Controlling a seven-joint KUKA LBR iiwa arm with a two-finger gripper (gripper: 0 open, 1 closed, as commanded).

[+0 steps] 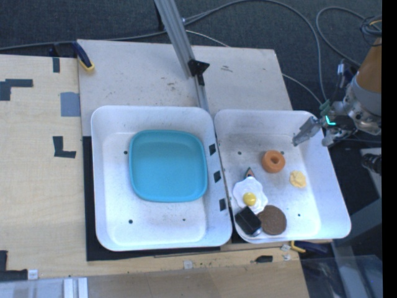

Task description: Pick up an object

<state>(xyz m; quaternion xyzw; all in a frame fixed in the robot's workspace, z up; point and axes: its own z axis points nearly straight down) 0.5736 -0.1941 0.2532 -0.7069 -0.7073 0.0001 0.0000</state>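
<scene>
Worktop (37,123): pale wood at the left with grey and dark tape marks; a white board lies under and behind the bins.
Clamp (84,58): yellow and blue, at the board's far left corner.
Left bin (111,228): shallow, white, speckled with dirt, edge to edge with the right bin.
Plate (167,165): blue, square with rounded corners, flat in the middle of the left bin.
Pole (180,36): grey metal, slanting from the top edge down to the seam between the bins, with a black clip partway along.
Right bin (322,191): white and shallow; all the small things lie in it.
Egg (250,196): toy fried egg, white with a yellow yolk, near the bin's left wall.
Block (247,221): black, just in front of the egg, at the near left corner, touching the disc.
Disc (272,220): brown, round, flat, at the near edge beside the block.
Ring (273,161): orange, doughnut-shaped, near the bin's centre, well apart from the jaws.
Lump (298,179): small, yellow, right of the ring and a little nearer.
Jaws (306,131): at the right bin's far right corner, over the rim; one grey finger slants down and left, nothing seen between the fingers; whether wide or narrow, cannot tell.
Arm (371,79): grey with an orange band, coming in from the right edge, a teal light at the wrist.
Cables (304,48): dark, looping over the floor behind the board.
</scene>
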